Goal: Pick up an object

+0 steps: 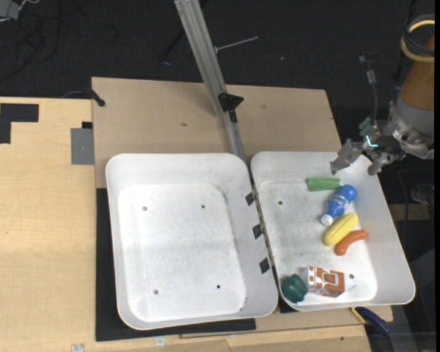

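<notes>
Six toys lie in the right bin (396, 270); fingers (346, 157) spread above its rim, gripping nothing.

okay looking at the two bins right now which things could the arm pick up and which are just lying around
Pickable, all in the right bin: green stick, blue bottle, yellow piece, orange piece, carton, dark green lump. The gripper hangs over the bin's far edge.

Just lying about: left bin, metal rail.

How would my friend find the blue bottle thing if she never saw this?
Look in the right-hand white bin, where the toys lie. Near its top sits a flat green piece; just below it lies the little bottle. It is the only blue thing, above the yellow and orange toys.
</notes>
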